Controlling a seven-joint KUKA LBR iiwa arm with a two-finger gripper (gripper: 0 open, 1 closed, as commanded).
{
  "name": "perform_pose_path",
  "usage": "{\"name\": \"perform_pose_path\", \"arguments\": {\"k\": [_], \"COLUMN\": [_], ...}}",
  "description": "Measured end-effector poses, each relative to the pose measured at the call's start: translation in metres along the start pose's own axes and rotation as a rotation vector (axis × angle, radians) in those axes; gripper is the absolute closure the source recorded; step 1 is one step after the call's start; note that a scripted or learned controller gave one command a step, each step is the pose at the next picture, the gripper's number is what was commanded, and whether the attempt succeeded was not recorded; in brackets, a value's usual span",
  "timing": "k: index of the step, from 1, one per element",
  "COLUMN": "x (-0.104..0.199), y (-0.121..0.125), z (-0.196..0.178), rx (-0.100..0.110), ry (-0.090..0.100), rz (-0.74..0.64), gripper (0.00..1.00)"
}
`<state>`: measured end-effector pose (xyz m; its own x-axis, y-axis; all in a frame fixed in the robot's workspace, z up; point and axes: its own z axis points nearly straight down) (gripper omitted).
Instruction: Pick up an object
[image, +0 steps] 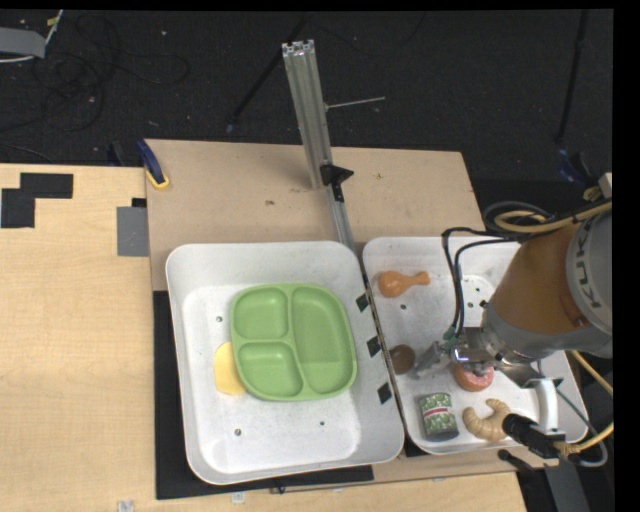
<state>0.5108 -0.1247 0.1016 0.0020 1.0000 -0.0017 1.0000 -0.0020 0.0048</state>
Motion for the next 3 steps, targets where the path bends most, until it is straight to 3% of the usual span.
{"name": "perform_pose_path", "arguments": {"k": [1,3], "x": [-0.004,-0.005], "y": [0.0,-0.007], "z": [-0.01,-0.099], "rx": [-0.002,0.004], "ry": [-0.006,0.002], "rz": [0.006,-0.003], "gripper": [1.0,1.0]}}
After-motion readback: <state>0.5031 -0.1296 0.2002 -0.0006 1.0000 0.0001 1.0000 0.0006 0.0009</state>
